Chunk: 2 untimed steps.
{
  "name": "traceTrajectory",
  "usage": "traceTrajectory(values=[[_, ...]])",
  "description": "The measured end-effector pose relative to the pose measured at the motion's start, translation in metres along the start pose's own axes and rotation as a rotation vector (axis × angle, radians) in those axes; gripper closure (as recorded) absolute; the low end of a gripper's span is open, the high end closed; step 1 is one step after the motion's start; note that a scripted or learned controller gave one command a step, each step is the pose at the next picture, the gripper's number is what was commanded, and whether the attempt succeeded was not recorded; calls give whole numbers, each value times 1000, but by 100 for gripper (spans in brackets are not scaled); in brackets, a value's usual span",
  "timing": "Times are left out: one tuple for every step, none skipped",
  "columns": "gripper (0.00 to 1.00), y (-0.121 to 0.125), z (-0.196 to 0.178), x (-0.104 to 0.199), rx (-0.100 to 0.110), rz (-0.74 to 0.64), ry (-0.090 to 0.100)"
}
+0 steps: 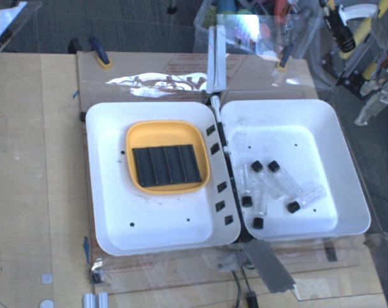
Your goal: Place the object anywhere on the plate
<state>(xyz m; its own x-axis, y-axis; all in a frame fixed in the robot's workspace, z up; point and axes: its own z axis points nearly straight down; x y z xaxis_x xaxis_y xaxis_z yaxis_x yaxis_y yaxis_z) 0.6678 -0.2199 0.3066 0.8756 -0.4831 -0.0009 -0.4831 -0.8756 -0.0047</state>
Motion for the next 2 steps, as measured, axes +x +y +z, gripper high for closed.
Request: traceTrajectory(values=[[0, 0, 4, 0, 1, -6, 2], [0, 1, 36, -2, -1, 0, -3]])
